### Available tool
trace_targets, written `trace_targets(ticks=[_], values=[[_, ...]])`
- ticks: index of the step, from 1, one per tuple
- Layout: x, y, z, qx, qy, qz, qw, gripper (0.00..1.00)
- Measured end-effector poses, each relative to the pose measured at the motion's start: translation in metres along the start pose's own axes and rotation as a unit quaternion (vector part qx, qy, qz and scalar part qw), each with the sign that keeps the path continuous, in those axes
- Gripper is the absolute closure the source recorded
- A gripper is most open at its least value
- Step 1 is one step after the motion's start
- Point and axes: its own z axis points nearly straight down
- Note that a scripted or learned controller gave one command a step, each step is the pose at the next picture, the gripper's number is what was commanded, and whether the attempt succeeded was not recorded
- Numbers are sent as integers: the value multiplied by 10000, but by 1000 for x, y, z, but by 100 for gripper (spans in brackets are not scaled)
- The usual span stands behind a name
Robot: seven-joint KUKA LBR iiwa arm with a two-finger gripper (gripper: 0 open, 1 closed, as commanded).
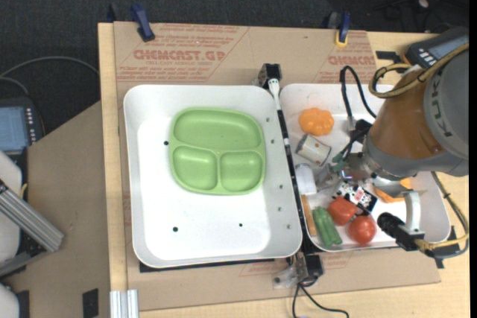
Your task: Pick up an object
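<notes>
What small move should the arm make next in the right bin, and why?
Probably a short straight descent. The arm's wrist hangs over the clutter in the right bin, above the red tomatoes and a checkered piece, hiding the gripper, so I cannot see any object held.

— What is carrying everything here?

— A bench [186, 59] with a light brown board on top. The board has red printed letters near its far edge.

— And what lies directly on it?

— Two shallow white bins, side by side and touching. The left bin [149, 234] is the bigger one in the view; the right bin [436, 223] is partly covered by the arm.

— Anything else on the board?

— A blue clamp [141, 21] grips the far edge at the left, and a second clamp [343, 30], blue and yellow, grips it further right. A black clip [270, 74] sits between the bins at the far side.
</notes>
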Motion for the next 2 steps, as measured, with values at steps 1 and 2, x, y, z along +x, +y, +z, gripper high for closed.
trace_targets(ticks=[1, 2], values=[[2, 1, -10, -7, 18, -2, 10000, 100], [83, -30, -105, 2, 65, -66, 10000, 100]])
